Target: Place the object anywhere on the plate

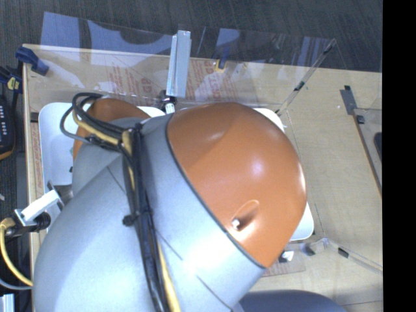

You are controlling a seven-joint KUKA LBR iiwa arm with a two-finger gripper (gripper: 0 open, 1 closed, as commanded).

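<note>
The grey KUKA arm with its glossy orange dome-shaped band (237,177) covers the middle of the view, from six o'clock up past the centre. A bundle of black cables (133,194) runs along its grey housing. Slivers of the shallow white plastic bins (51,119) show at nine and four o'clock on the pale wooden desk (338,168). An upright metal post (177,64) stands at twelve o'clock. The arm hides the task's object, the plate and the gripper.

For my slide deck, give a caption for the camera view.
KUKA arm, orange band uppermost, looms over the white bins on the bench.
</note>
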